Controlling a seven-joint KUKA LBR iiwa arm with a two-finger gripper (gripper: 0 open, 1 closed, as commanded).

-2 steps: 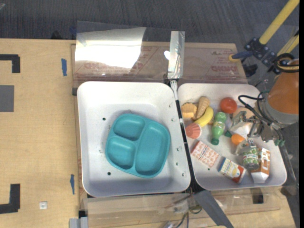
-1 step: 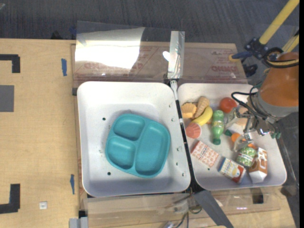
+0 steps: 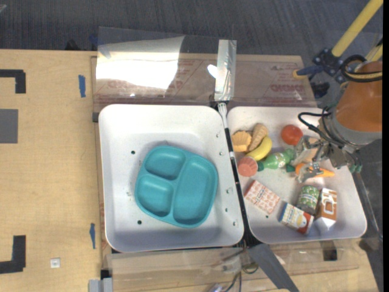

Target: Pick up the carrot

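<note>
Camera view shows you two white bins side by side on the desk. The left bin carries a teal divided plate. The right bin carries the toy food.

Your target, the carrot, lies in the right bin toward its right side, directly under the arm's wrist. It reads as a small orange piece with something green at its left end, just right of a green toy vegetable. Its long axis runs roughly left to right across the bin, with the orange tip pointing right. Part of it is covered by the end effector, so its full length cannot be confirmed.

The end effector sits low over the carrot, among dark cabling. You cannot tell from this view whether it is wide or narrow, nor whether the carrot is between its tips.

Judgement on handling: it is likely a light, rigid plastic toy, smooth and inclined to slip or roll. Take hold across the thicker middle, closing at right angles to the long axis. The tapered tip offers poor purchase. Nearby lie a tomato, a banana and small cartons, none touching it as far as can be seen.
</note>
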